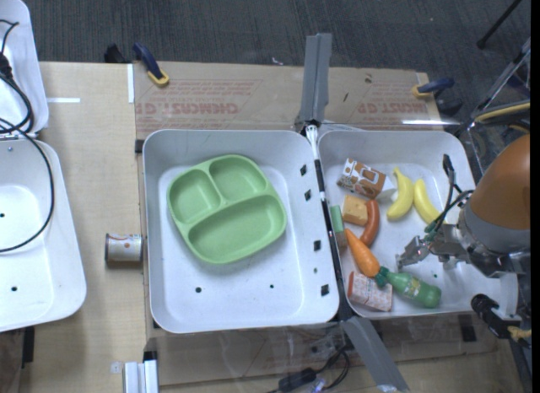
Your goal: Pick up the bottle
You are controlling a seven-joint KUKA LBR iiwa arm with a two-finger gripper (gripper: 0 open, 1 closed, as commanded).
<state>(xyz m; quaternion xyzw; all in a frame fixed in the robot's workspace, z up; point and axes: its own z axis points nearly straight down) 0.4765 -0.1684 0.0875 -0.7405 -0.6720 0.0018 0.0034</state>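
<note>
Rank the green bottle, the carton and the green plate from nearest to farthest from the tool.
From the tool:
1. Green bottle, just below it, right bin.
2. Carton, upper left of the right bin.
3. Green plate, left bin.

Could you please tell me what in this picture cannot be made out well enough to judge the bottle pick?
- Gripper, camera view: small and blurred, so its finger state is unclear.
- Arm: cut off by the right edge.
- Green bottle: label too small to read; cap end crowded by the carrot and pink packet.
- Small carton: print unreadable.
</note>
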